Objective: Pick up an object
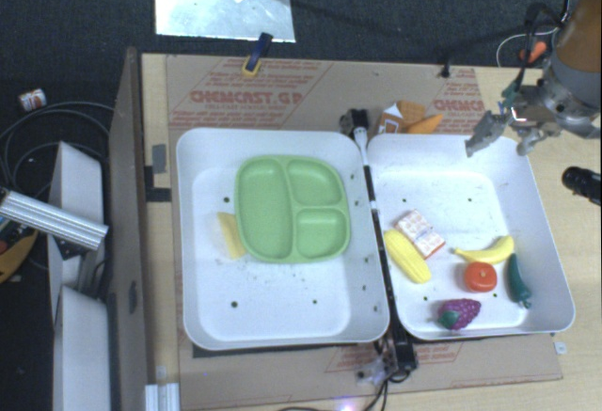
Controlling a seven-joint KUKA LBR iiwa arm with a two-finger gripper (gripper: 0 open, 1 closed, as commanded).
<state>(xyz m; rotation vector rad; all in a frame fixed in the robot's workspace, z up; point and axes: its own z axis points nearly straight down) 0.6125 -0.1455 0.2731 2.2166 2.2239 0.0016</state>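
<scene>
tool (502,135) fingers apart, holding nothing, over right bin (541,212) far edge, banana (486,251), tomato (480,276), corn (406,256), grapes (459,312) below, green plate (289,209) in left bin (202,212)

Two bins are sitting side by side on the tabletop (150,306). A divided plate (290,209) is lying in the left bin (273,310), a wedge-shaped piece (229,235) touching its left edge. In the right bin (451,188) (toward its near side) a corn cob (407,256), small box (420,234), banana (487,250), tomato (480,276), grapes (459,312) and pepper (518,280) are clustering together.
</scene>
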